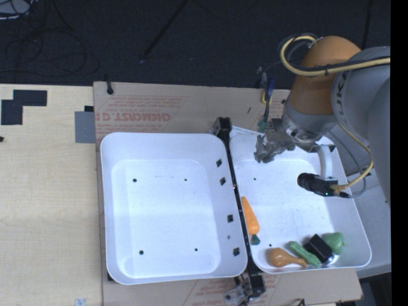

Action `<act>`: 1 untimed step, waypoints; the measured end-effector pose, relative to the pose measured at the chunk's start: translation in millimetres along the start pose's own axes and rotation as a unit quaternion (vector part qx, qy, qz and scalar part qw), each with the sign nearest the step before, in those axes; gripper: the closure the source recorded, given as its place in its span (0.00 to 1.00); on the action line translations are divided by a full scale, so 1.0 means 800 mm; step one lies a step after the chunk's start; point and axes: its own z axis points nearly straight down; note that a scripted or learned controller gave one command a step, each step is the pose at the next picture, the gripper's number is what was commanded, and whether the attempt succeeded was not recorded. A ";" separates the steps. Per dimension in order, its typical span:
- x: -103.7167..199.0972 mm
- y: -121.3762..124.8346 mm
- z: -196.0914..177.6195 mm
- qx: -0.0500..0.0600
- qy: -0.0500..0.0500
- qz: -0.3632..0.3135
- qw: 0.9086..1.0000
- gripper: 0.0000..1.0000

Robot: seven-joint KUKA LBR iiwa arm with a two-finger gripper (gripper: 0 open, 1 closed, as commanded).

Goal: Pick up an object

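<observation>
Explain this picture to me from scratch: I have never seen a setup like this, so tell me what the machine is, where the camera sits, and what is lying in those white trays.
This is one picture from a camera fixed above a bench, looking down at a slant. The grey machine with the orange band is a robot arm reaching in from the right. Its tool, a small two-finger grabber, is over the far end of the right bin; I see nothing gripped in it. Two shallow white bins sit side by side. In the right bin's near end lie an orange carrot-like piece, a tan pear-shaped object, a green object and a small black block. The left bin shows only its white floor.
</observation>
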 end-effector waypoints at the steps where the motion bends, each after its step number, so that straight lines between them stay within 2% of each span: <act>1: 0.116 -0.043 -0.058 0.001 0.000 -0.002 1.000 1.00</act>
